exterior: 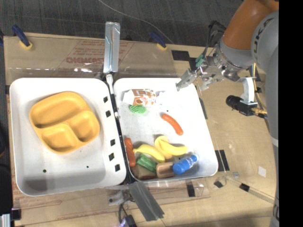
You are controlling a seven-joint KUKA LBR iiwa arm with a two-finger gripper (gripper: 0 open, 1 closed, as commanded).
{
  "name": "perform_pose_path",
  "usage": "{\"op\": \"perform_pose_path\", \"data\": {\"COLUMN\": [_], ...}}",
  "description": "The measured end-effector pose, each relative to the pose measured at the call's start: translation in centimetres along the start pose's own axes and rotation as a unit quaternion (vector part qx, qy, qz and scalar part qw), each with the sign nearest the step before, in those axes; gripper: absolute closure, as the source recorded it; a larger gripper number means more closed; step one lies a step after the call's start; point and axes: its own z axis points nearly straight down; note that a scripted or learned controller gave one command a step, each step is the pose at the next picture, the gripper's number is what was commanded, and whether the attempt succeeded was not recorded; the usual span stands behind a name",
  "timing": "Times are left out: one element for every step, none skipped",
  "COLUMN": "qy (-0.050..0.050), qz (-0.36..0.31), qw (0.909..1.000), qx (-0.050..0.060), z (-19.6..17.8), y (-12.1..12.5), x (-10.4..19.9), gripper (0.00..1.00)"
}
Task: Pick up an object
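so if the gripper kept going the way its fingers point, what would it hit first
Probably the printed packet at the top of the right bin. The gripper points left and slightly down over the bin's upper right corner. Depth is unclear, so it might pass above.

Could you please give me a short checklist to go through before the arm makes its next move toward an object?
1. Gripper is above the right bin's far right corner: ok.
2. Something is held in the gripper: cannot tell.
3. Orange sausage lies apart from the other items, easy to reach: ok.
4. Bananas, blue bottle and neighbours are crowded at the near edge: not ok for a clean grasp.
5. Yellow tray sits flat in the left bin: ok.
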Motion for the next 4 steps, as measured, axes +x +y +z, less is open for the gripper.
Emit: {"op": "perform_pose_path", "data": {"qy": [0.001, -0.001, 0.000, 0.000], "qz": [0.031, -0.147, -0.087, -0.089], "qw": [0.9995, 0.9892, 0.9962, 0.9960], "qx": [0.003, -0.002, 0.001, 0.000], "z": [10.0, 12.1, 16.9, 15.7], "y": [-4.5, 3.6, -2.4, -2.2], "x": [0.3, 0.0, 0.9, 1.0], "gripper": [0.00, 0.00, 0.00, 1.00]}}
